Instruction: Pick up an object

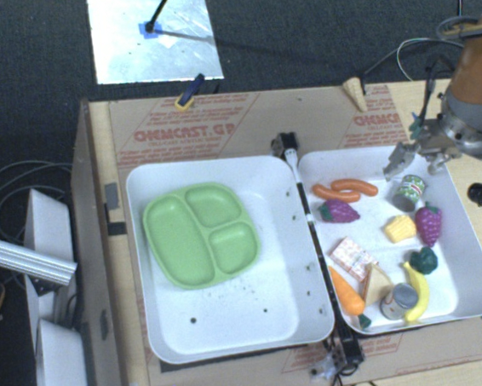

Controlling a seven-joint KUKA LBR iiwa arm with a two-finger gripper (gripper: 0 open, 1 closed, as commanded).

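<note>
1. The gripper [415, 157] hangs over the right bin's [468, 232] far edge, fingers spread open, nothing between them.
2. A small can [410, 189] lies just beneath it.
3. A green plate [201, 234] sits in the left bin [175, 340].

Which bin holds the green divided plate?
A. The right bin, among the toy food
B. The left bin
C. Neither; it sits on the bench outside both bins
B. The green plate lies flat in the left bin, while the toy food, such as the banana, is in the right bin.
</note>
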